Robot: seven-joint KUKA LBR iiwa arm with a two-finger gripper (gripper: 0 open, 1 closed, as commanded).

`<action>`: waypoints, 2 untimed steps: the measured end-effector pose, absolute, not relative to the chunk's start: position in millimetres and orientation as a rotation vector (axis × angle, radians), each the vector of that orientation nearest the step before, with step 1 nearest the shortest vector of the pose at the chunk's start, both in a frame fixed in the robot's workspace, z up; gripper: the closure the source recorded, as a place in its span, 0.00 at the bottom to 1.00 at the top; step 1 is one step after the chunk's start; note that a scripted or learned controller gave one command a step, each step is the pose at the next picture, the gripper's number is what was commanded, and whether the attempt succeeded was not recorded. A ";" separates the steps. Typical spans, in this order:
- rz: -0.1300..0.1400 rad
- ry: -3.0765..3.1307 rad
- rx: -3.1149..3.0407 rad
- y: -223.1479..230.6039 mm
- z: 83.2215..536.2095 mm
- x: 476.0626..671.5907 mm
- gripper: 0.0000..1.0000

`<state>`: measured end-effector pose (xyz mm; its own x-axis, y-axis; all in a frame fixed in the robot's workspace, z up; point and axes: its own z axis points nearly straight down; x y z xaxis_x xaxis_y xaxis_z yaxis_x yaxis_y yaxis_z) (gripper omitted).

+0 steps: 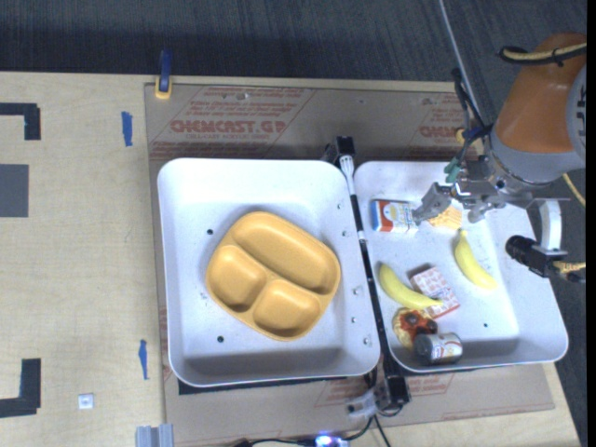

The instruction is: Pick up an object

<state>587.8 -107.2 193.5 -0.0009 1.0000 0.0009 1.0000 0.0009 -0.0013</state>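
Note:
My gripper [455, 203] hangs over the back of the right bin [540, 329], open, its two grey fingers spread apart. Just below and between them lies a small orange-yellow item [449, 219], partly hidden; nothing is gripped. A white carton with blue and red print [391, 215] lies to the gripper's left. One banana [473, 259] lies just in front of the gripper, and a second banana [407, 287] sits nearer the bin's left wall.
A red-and-white packet [436, 290], a red-orange item [410, 324] and a dark can on its side [436, 346] fill the right bin's front. The left bin [177, 250] holds a yellow three-compartment tray [272, 273]. The arm's orange-banded wrist [540, 110] looms at the right.

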 end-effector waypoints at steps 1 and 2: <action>-0.003 -2.224 -2.223 -104.2 86.2 580.3 0.00; -0.008 -2.226 -2.228 -104.6 97.4 581.7 1.00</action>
<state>581.7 -104.6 97.4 0.0008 1.0000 -0.0018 1.0000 -0.0008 0.0087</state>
